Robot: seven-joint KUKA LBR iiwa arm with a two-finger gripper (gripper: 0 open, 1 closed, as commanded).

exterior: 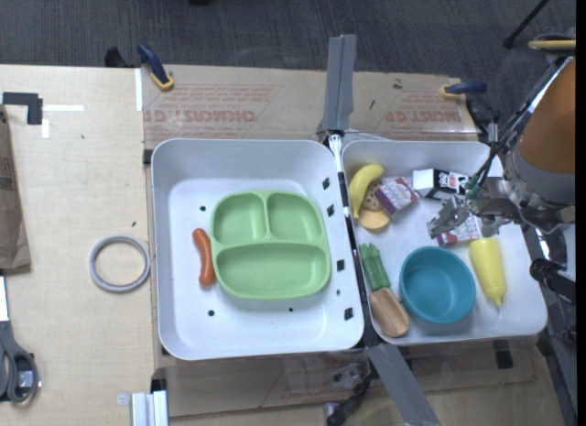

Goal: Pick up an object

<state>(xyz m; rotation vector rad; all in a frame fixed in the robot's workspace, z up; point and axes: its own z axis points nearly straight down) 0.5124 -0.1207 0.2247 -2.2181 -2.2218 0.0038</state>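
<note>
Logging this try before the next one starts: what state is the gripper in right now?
Gripper: over the right bin, above the small packets; open or shut cannot be told, and no grasp is visible.

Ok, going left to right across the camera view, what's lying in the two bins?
Orange carrot → green divided plate → green-handled brush → blue bowl → yellow corn cob. The banana, small packets and the hand sit farther back over the right bin, overlapping this order.

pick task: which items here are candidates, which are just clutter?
Candidates, in the bins: banana, blue bowl, yellow corn, brush, green tray, orange sausage.
Clutter, outside the bins: tape ring, blue clamp, scissors.
</note>
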